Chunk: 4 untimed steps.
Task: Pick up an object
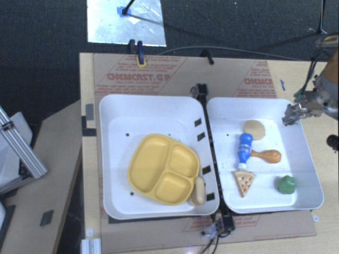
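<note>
Tool (292, 114) hangs over right bin's (310, 157) far-right rim, opening can't tell, nothing visibly held; nearest pickable, blue bottle (244, 148), lies mid-bin touching the wooden drumstick (266, 155).

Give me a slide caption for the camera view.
Claw hovers at right bin's edge above toy food; yellow divided plate sits in left bin.

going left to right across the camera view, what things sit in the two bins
yellow divided tray → small beige bread roll → blue bottle → wooden-looking drumstick → green round piece → the hand at the right bin's far right edge. The pizza slice and the tan bun overlap the bottle's span, so they are left out.
</note>
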### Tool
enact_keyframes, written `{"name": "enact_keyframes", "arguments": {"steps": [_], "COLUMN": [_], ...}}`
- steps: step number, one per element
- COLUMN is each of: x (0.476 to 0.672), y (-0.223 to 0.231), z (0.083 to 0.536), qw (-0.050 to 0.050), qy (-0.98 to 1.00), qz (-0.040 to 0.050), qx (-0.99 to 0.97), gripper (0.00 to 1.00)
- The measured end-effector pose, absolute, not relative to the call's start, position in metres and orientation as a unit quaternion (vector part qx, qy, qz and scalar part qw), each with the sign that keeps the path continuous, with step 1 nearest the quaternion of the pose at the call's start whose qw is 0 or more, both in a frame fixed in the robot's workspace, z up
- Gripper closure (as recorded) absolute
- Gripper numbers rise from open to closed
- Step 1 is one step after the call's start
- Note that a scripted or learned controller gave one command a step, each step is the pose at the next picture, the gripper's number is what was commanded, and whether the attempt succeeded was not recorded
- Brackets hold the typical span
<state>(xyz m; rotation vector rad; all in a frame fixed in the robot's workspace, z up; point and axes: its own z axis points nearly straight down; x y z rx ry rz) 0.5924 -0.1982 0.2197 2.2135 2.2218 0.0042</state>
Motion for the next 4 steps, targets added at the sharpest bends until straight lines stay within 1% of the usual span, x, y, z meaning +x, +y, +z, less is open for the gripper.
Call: {"name": "enact_keyframes", "arguments": {"steps": [1, 2, 4], "x": [0.594, 0.591, 0.58], "y": [-0.15, -0.09, 0.021], "z": [0.214, 0.209, 0.233], "qw": [0.0, -0.001, 0.0], "qy": [0.71, 0.711, 0.711], "qz": [0.0009, 0.0009, 0.0017], "qx": [0.704, 0.704, 0.703], "gripper": [1.0, 1.0, 1.0]}}
